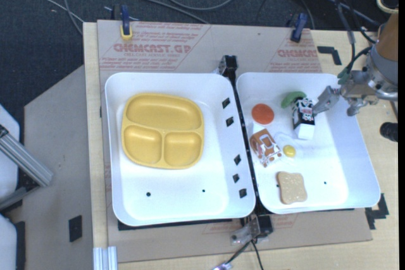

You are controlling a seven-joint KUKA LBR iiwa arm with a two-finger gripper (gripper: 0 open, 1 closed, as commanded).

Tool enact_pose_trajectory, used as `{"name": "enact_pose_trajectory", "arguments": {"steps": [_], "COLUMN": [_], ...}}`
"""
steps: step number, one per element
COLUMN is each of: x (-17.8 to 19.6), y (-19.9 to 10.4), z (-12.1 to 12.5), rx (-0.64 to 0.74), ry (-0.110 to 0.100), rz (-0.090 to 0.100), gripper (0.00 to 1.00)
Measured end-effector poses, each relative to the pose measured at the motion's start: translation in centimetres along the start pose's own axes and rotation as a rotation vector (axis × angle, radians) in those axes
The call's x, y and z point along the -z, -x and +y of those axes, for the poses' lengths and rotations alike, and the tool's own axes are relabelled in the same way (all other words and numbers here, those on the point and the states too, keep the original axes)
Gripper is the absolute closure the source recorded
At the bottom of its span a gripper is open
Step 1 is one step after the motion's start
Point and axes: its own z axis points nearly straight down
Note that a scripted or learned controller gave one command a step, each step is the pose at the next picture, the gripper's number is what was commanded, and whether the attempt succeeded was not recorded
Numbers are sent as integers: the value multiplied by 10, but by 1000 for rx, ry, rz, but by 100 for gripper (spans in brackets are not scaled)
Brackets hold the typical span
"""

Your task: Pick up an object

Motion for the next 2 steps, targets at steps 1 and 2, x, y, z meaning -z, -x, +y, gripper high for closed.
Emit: {"name": "enact_pose_trajectory", "arguments": {"steps": [1,2], "x": [8,-48], "y": [0,-10], "z": [3,4], "rx": [4,4], "ry": [14,10], "rz": [-3,-1], "gripper": [0,0]}}
